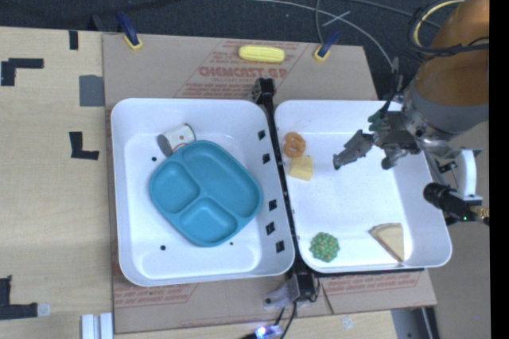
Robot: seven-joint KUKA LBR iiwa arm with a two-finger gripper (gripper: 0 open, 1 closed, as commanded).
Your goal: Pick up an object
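Two white bins, one blue tray, one cup, four food pieces.

Two bins side by side on the desk. Left bin: divided tray in the middle, small cup lying just behind its far-left edge. Right bin: pretzel at far left, cheese block just in front of it, broccoli near front left, bread slice near front right. Pincer over the right bin's far middle, right of the pretzel. Corn cob on the cardboard behind the bins.
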